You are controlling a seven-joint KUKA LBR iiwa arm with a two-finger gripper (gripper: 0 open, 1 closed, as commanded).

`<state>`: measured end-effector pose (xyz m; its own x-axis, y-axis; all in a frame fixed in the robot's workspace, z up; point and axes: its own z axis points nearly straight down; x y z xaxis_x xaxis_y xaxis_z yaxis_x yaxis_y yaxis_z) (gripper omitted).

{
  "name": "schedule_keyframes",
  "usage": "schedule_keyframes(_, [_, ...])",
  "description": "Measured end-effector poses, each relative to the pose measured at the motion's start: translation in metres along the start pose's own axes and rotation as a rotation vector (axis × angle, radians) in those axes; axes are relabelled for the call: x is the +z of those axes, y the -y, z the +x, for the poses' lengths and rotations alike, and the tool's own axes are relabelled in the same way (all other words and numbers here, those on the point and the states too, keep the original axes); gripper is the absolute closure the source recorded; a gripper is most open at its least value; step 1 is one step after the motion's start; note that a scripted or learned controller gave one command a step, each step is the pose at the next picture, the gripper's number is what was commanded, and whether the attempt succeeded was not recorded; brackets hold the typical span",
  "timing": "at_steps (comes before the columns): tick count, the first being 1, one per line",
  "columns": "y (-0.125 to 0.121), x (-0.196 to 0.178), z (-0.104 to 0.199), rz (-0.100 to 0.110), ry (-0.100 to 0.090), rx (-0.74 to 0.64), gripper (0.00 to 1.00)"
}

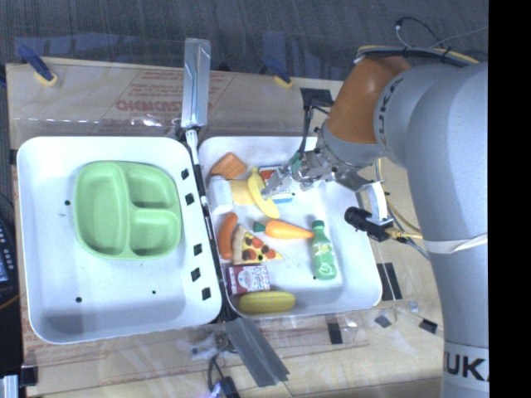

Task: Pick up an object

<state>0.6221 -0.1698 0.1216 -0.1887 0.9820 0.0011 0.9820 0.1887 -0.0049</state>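
Toy food fills the right-hand bin [365, 264], and that is where the gripper [286, 179] is working, reaching in from the right at the bin's upper middle. Its tip sits right over a banana [249, 193], with something small, white and blue-edged [280, 194] just under it, touching or very nearly so; whether that piece is actually between the fingers cannot be told from this slant, and how far the tool is open cannot be told either. Just up and left of the banana lies an orange wedge [228, 167]. Below it, a carrot [286, 230] lies across the middle of the bin, pointing right toward a green bottle [323, 251] that lies on the bin floor with its cap toward the top. Along the left wall there is a sausage-like orange piece [227, 235], a pizza slice [255, 245] beside it, then a dark red carton [249, 279], and a corn cob [265, 302] at the bottom edge. Over on the left, the other bin [41, 222] holds a green divided plate [129, 210], well apart from the arm. The grey arm [431, 156] with its orange band [361, 98] looms over the right side.
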Motion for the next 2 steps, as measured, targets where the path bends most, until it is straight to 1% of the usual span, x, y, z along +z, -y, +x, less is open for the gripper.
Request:
schedule_keyframes(1, [-0.032, 0.021, 0.023, -0.016, 0.009, -0.027, 0.0])
schedule_keyframes(2, [-0.002, 0.021, 0.045, -0.02, 0.01, -0.066, 0.0])
